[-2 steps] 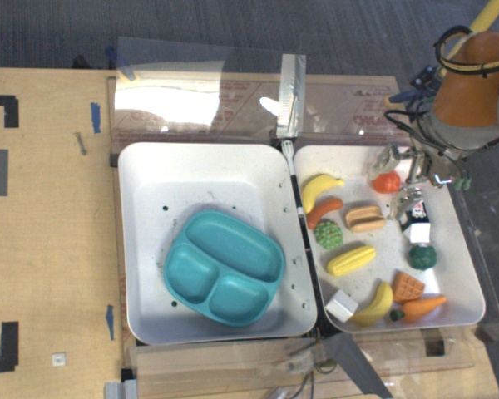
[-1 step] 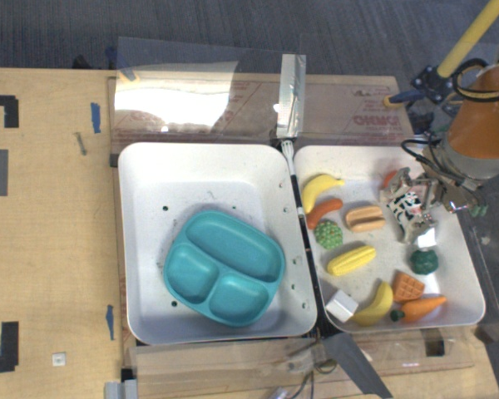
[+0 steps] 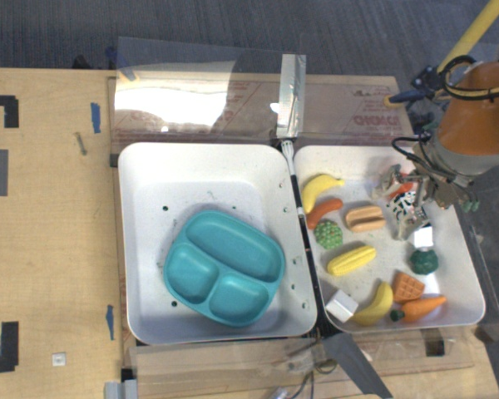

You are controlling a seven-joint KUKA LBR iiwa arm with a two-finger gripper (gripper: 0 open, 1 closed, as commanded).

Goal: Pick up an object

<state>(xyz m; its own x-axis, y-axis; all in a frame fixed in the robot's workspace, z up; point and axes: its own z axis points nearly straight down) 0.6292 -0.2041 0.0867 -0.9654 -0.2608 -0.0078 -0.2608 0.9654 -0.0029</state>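
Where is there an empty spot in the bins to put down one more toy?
Left bin: bare white floor along the far side and left edge, around the teal divided plate, whose three compartments look empty. Right bin: crowded with a banana, hot dog, corn and carrot; the gripper hovers there. Little gaps only.
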